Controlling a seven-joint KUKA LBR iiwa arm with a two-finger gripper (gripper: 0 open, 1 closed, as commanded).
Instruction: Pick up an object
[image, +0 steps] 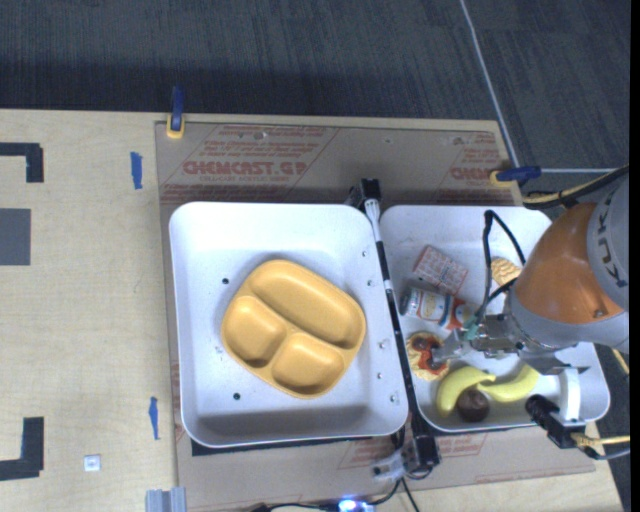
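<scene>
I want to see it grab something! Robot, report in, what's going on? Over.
Gripper low in the right bin, over the pile. Banana right beside it, nothing seen held. Yellow tray alone in the left bin. Over.

A mustard-yellow three-part tray (291, 326) lies in the left white bin (200, 240), while the right white bin (440, 222) holds a yellow banana (500, 385), a brown round fruit (473, 403) and a pink-patterned packet (439, 267), beside the grey-and-orange arm (575, 270).
</scene>
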